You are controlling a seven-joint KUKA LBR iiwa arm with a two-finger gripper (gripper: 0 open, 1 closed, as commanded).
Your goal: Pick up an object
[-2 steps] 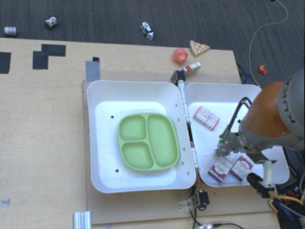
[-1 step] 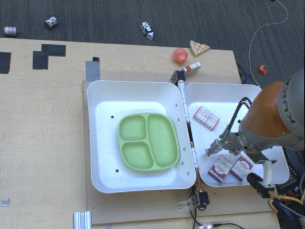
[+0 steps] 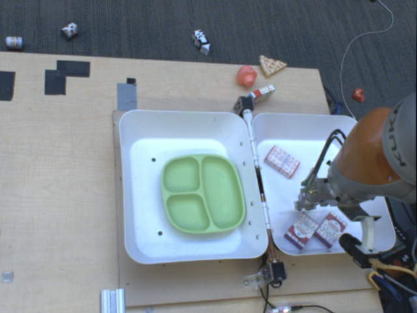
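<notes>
Two small red-and-white boxes sit side by side at the near edge of the right bin [image 3: 287, 130]: the left box [image 3: 302, 229] and the right box [image 3: 331, 230], touching or nearly so. A third, paler pink box [image 3: 282, 161] lies flat farther back in the same bin, well apart from the pair. The gripper [image 3: 310, 199] hangs just above and behind the left box; its tips are dark and small from this angle, so I can't tell how far open they are or whether they touch anything. No box looks lifted, though that's hard to judge from overhead.

The arm comes in from the right, w/ its orange band [image 3: 365, 150] over the right bin's far side and a black cable looped beside it.

The left bin [image 3: 130, 175] holds a green divided plate [image 3: 202, 193], three compartments, lying flat near the centre.

On the bench behind the bins: a red ball [image 3: 246, 75], a pizza-slice toy [image 3: 272, 64] and a small red-and-white tube [image 3: 264, 92]. Black tape patches [image 3: 65, 75] mark the bench's far left.
</notes>
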